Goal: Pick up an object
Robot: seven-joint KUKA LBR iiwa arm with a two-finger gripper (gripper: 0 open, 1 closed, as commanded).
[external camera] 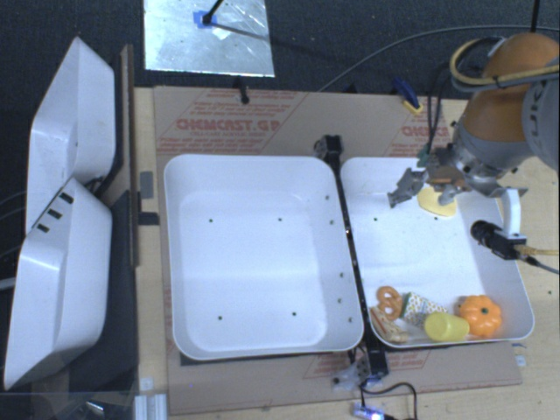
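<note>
The gripper (pixel 426 191) hangs over the upper part of the right bin (pixel 402 261), its fingers spread wide with nothing between them. A pale yellow flat piece (pixel 435 202) lies just under it. A small orange pumpkin (pixel 479 314), a yellow cup (pixel 446 326) and a pretzel (pixel 386 302) sit along the bin's bottom edge.

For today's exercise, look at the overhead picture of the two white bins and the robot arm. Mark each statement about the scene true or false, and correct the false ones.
1. The orange pumpkin lies in the right bin. True.
2. The pretzel lies in the left bin. False: it lies in the right bin, near the front edge.
3. The gripper is over the right bin's far end. True.
4. The yellow-green object sits beside the pumpkin. True.
5. The pale yellow disc lies among the items at the front edge. False: it lies apart, at the far end by the gripper.
</note>
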